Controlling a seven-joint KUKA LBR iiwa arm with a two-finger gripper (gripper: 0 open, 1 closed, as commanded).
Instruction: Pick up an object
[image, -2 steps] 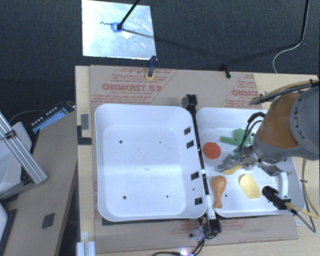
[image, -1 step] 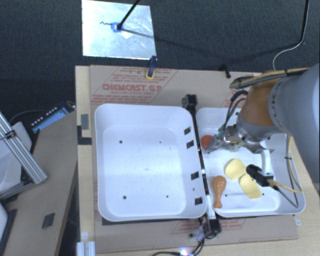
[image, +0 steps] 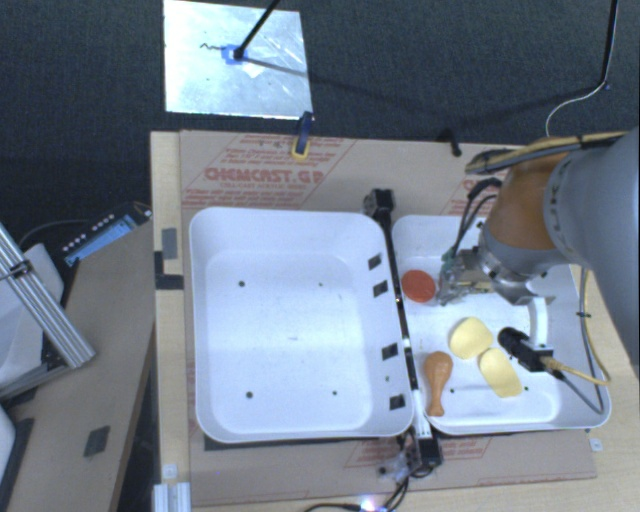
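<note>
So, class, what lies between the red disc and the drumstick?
Nothing: in the camera view, only bare bin floor separates the red disc from the drumstick.

Bins (image: 290, 330) white. Disc (image: 419, 286) red, poss. orange-edged, blurry. Two lumps (image: 470, 337) pale yellow. Drumstick-shaped toy (image: 437, 378) orange-tan. Arm (image: 595, 200) grey w/ orange band (image: 520, 215). Worktop (image: 340, 195) tan, red print.

A brown sheet (image: 270, 172) printed in red covers the desk (image: 168, 400). On it the left white bin (image: 290, 335) fills mid-frame and the right white bin (image: 500, 424) sits lower right, black clips (image: 381, 289) along the seam between them. A yellow clip (image: 300, 150) sits at the sheet's top edge. Upper left, a shiny square plate (image: 238, 75) lies on dark carpet (image: 80, 110). A rail (image: 40, 310), possibly aluminium, slants at far left
</note>
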